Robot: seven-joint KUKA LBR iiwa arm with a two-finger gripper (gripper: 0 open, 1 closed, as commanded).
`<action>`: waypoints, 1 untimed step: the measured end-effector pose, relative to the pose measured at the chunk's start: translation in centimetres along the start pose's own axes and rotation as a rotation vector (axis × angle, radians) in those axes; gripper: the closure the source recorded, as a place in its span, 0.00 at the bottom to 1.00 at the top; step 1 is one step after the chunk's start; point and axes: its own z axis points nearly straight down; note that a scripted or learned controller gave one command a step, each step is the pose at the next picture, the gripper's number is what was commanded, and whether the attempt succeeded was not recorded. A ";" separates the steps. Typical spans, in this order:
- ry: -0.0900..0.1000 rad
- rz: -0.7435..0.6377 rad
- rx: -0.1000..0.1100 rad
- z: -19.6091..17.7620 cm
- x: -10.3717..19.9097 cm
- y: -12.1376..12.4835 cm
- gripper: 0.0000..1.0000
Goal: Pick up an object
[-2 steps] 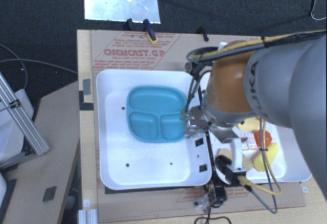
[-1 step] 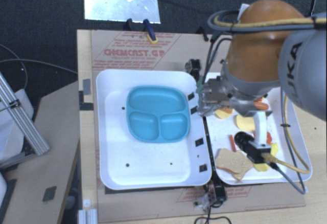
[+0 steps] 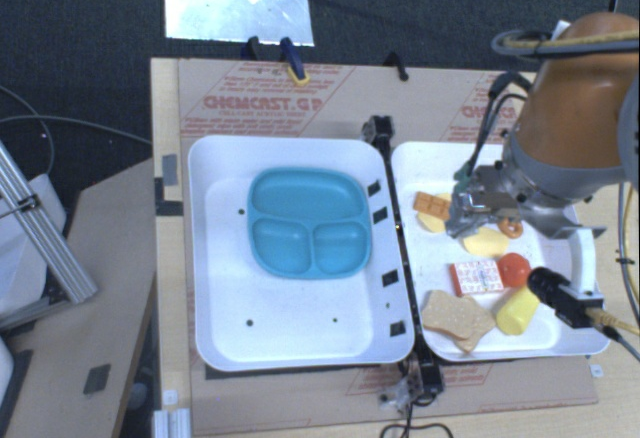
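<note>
blue tray (image 3: 306, 236), white bins (image 3: 225, 326) (two)

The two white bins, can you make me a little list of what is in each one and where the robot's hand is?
left bin: shallow white bin holding a blue plastic tray with three compartments
right bin: shallow white bin holding toy food
toy food: tan bread slice, yellow block, red ball, red-and-white box, pale yellow oval piece, orange waffle-like piece
gripper: metal two-finger gripper low over the right bin, near the orange and pale yellow pieces
holding anything: cannot tell
</note>
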 end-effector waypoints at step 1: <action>0.004 -0.013 0.005 4.5 4.6 -0.1 1.00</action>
